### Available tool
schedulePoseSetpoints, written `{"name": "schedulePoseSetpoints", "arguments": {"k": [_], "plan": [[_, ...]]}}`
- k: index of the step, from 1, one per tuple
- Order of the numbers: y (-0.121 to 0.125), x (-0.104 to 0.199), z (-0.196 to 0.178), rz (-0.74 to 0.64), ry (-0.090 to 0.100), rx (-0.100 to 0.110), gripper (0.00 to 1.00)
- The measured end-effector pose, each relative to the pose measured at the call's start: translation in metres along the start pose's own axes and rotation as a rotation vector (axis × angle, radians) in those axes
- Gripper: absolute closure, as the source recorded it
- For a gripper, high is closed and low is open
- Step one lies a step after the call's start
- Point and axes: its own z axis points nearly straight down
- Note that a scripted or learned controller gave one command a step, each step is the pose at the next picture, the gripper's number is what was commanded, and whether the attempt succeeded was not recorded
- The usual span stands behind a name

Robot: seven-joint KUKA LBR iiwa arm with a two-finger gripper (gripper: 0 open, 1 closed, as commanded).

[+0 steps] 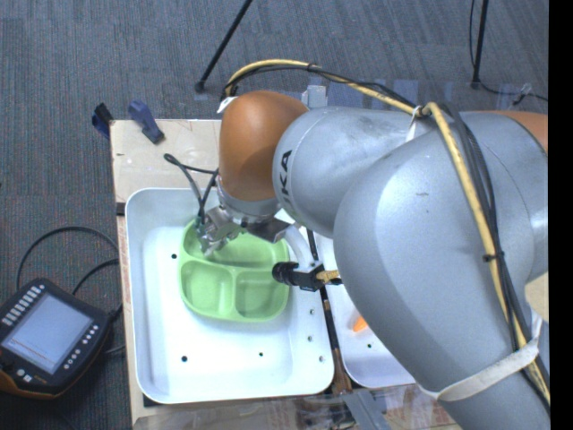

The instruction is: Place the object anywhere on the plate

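Arm over the left bin, claw down at the green plate.

Nearest, lower left of the frame: a teach pendant [45,337] on the carpet, dark screen, cable looping off behind it. Then the table [148,164] with two white bins. Left bin [224,370] holds a light green divided plate [235,285], sitting toward its upper right part. Right bin [372,365] mostly hidden under the grey arm [421,240]; a small orange object [359,324] peeks out there, well apart from the plate. The claw [213,233] sits at the plate's upper left rim; cannot tell how it is set, too small and crowded. Farther back, blue clamps [143,120] at the table's upper left corner; beyond, black stand legs [228,34] on grey carpet.
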Motion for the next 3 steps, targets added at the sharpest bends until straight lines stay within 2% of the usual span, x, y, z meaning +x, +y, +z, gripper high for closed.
{"name": "schedulePoseSetpoints", "arguments": {"k": [1, 2, 3], "plan": [[-0.0331, 0.0803, -0.002, 0.04, -0.001, -0.005, 1.0], [-0.0342, 0.0752, -0.0015, 0.045, -0.007, -0.003, 0.0], [-0.0343, 0.0759, -0.0013, 0.045, -0.005, -0.002, 0.0]]}}
